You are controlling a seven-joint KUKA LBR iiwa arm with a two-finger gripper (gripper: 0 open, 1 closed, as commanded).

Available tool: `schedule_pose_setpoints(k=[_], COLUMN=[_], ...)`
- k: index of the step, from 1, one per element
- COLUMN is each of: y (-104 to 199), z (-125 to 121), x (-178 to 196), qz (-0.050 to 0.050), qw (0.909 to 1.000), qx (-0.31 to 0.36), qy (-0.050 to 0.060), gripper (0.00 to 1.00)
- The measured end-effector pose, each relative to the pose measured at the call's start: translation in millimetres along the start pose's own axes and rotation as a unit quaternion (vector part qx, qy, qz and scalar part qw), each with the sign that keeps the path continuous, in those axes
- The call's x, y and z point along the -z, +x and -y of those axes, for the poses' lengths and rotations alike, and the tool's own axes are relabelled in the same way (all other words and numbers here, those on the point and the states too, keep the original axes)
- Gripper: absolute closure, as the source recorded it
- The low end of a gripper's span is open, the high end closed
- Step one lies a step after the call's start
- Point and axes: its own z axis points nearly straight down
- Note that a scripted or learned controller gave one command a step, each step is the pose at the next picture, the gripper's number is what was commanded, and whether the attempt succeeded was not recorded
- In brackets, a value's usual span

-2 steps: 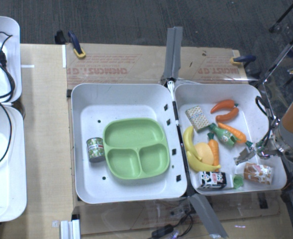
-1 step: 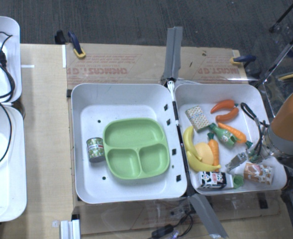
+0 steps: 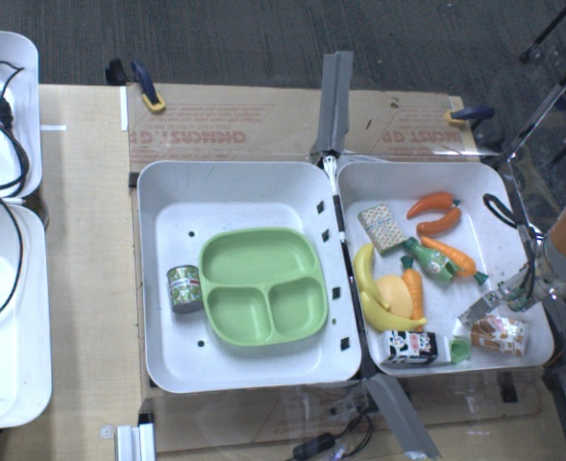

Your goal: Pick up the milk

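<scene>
The milk (image 3: 409, 347) is a small carton with black and white cow patches. It lies on its side at the front edge of the right bin (image 3: 475, 176), just below a yellow banana (image 3: 371, 291). My gripper (image 3: 499, 303) hangs low over the bin's right front part, about a hand's width to the right of the milk and slightly farther back. It is apart from the milk, directly above a small brown and white packet (image 3: 500, 334).
The right bin also holds orange carrots (image 3: 434, 213), a green bottle (image 3: 430, 261), a patterned box (image 3: 382, 227), an orange round piece (image 3: 395, 293) and a green bit (image 3: 459, 351). The left bin (image 3: 158, 257) holds a green divided plate (image 3: 261, 284) and a small can (image 3: 184, 288).
</scene>
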Motion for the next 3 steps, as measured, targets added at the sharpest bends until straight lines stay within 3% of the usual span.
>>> schedule_pose_setpoints(k=[1, 2, 3], y=[-0.5, 37.3, 32.1], z=[-0.7, -19.4, -15.1], x=[9.1, 90.5, 8.3], qz=[0.0, 0.0, -0.001], qw=[1.0, 1.0, 0.9989], qx=[-0.002, -0.006, -0.047], qy=[-0.001, 0.0, 0.001], gripper=[1.0, 1.0, 1.0])
